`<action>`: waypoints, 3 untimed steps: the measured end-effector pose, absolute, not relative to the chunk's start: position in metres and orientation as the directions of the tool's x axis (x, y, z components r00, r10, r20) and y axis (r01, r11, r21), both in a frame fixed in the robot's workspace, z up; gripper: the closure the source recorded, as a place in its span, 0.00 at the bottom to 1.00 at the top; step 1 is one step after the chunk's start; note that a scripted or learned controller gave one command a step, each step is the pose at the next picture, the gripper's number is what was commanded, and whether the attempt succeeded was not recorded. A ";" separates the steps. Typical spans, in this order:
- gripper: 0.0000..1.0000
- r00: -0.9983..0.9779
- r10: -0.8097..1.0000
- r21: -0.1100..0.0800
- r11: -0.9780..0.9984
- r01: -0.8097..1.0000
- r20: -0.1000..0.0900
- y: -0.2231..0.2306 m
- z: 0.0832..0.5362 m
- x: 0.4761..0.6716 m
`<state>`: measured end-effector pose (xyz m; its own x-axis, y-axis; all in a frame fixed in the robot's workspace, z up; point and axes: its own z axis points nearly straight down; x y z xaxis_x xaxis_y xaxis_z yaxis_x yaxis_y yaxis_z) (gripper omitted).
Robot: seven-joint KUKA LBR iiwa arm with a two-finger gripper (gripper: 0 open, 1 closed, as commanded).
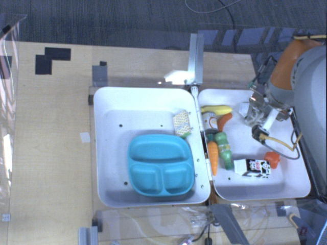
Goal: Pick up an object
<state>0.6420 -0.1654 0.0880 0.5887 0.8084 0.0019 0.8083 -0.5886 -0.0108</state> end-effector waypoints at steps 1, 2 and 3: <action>1.00 0.558 0.829 -0.020 -0.559 0.829 -0.018 -0.161 0.088 0.649; 1.00 0.546 0.838 -0.055 -0.545 0.837 0.006 -0.174 0.089 0.654; 1.00 0.383 0.924 0.006 -0.383 0.924 0.002 -0.150 0.134 0.604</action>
<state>0.6042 -0.1504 0.1343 0.3827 0.9239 0.0025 0.9239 -0.3827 0.0056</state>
